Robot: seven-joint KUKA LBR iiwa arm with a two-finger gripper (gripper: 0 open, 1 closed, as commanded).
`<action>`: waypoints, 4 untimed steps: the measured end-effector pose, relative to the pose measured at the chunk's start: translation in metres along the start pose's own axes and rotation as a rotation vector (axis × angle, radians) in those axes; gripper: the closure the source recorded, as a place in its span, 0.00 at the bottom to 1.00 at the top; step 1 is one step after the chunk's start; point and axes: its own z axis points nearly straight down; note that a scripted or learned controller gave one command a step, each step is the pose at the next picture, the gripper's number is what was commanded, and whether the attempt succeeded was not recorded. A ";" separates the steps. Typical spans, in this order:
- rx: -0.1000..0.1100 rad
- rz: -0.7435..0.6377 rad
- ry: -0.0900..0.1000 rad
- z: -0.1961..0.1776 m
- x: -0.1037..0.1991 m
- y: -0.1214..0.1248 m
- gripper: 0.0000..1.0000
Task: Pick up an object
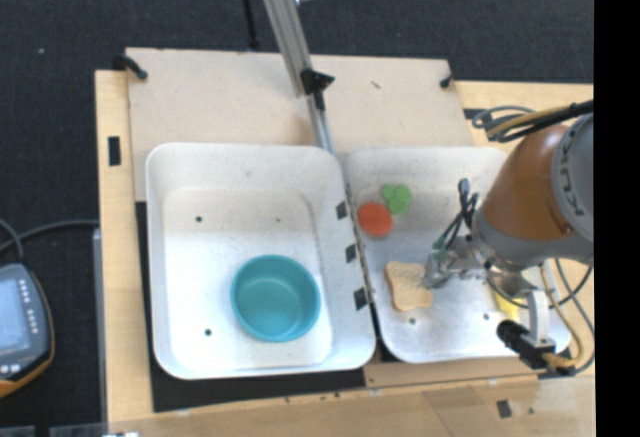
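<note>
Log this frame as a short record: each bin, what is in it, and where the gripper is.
left bin: holds one teal bowl, upright, toward the near side
right bin: holds an orange round piece, a green piece and a tan bread-shaped piece
orange and green: close beside each other, near the bin's left wall
gripper: low over the right bin, at the tan piece's right edge
grasp: not confirmed; no object seen lifted

High camera (slanted) overlooks both bins (pixel 250 175).
</note>
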 end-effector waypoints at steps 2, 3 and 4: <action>0.006 -0.008 -0.001 -0.105 -0.004 0.011 1.00; 0.005 -0.011 0.000 -0.119 -0.004 0.013 1.00; 0.004 -0.013 0.001 -0.125 0.039 0.020 1.00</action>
